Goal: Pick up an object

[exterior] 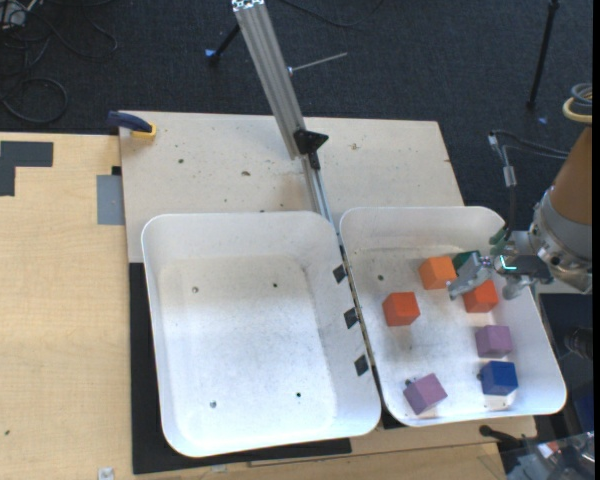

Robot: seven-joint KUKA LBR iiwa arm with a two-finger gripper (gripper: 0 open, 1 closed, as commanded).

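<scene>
The right bin (460, 223) holds several blocks. An orange block (437, 271) lies near its middle, with a red-orange block (401, 308) to its lower left and another red-orange block (482, 298) to its right. My gripper (472, 274) reaches in from the right and hangs low between the orange block and the right-hand red-orange block, partly covering the latter's top. Nearer the front lie a purple block (493, 340), a blue block (498, 377) and a second purple block (424, 393).
The left bin (170, 268) stands beside the right one, with a row of black clips (348, 316) along the shared rims. A slanted aluminium post (276, 78) rises behind the bins. The arm's wrist (565, 238) hangs over the right bin's right rim.
</scene>
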